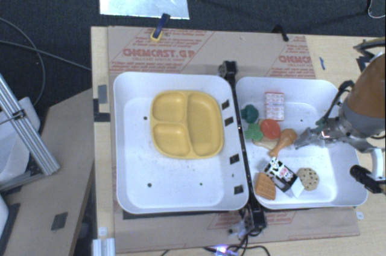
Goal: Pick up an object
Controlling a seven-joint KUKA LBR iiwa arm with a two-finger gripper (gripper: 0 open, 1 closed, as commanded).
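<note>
The right bin (pixel 338 188) holds several toy foods. A pink and white box (pixel 274 105) lies at the back, with a green piece (pixel 249 113) and a red tomato (pixel 269 127) left of it. A tan drumstick (pixel 282 141) lies in the middle. Toward the front are a black and white carton (pixel 281 174), an orange cracker (pixel 265 186) and a round cookie (pixel 307 177). My gripper (pixel 306 138) hangs low over the bin's right half, just right of the drumstick's thick end, and nothing shows in its grasp.
The left bin (pixel 129 188) carries a yellow divided plate (pixel 185 124). A black divider with clips (pixel 236 128) runs between the bins. The arm's grey and orange body (pixel 369 101) overhangs the right bin's right wall. Cardboard lies under both bins.
</note>
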